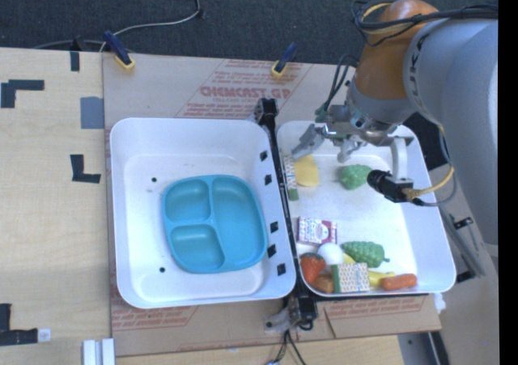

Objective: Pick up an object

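Toys are piled in the right bin (433, 230), most near its front edge; a yellow piece (306, 171) and a green lump (354, 177) lie just below the end effector (328, 143). Its fingers are seen spread, nothing between them, so the pick is judged not yet made. Smooth plastic shapes are shown; a blue divided tray (214, 222) is set left of the bin.

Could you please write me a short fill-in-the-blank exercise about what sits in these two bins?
1. The blue divided tray lies in the ____ bin as the camera sees it.
2. The tray has ____ compartments.
3. The gripper hangs over the ____ bin, above a yellow piece and a green piece.
4. The arm's band above the wrist is ____.

Missing words: left; three; right; orange
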`<state>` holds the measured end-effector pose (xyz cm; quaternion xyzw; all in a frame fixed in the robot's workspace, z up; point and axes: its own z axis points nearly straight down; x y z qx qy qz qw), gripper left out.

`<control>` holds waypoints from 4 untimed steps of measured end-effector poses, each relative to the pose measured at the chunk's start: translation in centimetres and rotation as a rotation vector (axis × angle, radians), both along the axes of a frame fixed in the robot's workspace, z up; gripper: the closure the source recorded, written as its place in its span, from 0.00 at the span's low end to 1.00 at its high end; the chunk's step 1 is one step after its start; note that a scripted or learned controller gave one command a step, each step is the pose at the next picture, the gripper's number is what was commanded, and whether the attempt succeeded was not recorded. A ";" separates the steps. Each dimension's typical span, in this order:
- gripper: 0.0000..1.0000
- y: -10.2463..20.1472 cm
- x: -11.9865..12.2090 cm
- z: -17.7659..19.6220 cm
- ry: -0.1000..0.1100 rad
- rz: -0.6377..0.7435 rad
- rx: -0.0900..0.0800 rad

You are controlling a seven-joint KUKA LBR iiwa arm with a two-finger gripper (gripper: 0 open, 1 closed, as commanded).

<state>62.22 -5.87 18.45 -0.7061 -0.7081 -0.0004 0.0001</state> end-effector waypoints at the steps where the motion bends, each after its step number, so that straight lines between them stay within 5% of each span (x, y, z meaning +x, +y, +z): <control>1: 0.00 1.7 3.2 -0.1 0.001 -0.001 -0.001; 4: 0.00 1.8 1.4 0.0 0.002 -0.003 -0.002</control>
